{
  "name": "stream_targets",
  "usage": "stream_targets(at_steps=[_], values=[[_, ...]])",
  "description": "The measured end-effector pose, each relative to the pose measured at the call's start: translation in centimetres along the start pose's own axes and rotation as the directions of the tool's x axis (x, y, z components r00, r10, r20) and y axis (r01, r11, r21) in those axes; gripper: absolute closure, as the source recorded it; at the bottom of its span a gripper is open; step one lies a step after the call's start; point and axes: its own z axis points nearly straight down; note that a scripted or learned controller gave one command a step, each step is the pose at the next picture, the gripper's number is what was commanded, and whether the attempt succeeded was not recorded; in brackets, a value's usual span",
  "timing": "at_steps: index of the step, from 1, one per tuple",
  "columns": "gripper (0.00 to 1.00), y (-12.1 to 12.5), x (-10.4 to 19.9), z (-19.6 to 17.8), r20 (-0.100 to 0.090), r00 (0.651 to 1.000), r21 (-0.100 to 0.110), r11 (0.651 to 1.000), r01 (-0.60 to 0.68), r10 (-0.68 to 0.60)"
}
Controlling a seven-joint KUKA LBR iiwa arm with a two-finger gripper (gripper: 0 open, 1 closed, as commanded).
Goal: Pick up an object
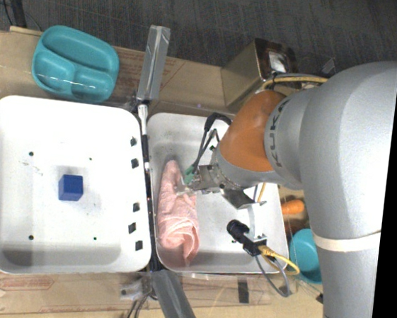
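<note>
A crumpled pink cloth point(178, 215) lies along the left side of the right bin point(209, 263). My gripper point(190, 181) is low in that bin, right at the cloth's upper right edge, its tip touching or nearly touching the fabric. The wrist hides how the tip meets the cloth. A small blue cube point(71, 187) sits near the middle of the left bin point(17, 127). Something orange point(292, 207) shows at the right bin's right edge, mostly hidden behind the arm.
A teal divided tray point(75, 62) rests on the bench behind the left bin. A cardboard box point(255, 65) stands behind the right bin. A teal object point(305, 252) peeks out beside the arm at the right. The big grey arm covers the right bin's right side.
</note>
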Motion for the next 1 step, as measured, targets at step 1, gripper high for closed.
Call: stream_targets(at_steps=[1], values=[[0.00,0.00,-0.05,-0.01,0.001,1.000,0.000,1.000,0.000,0.000]])
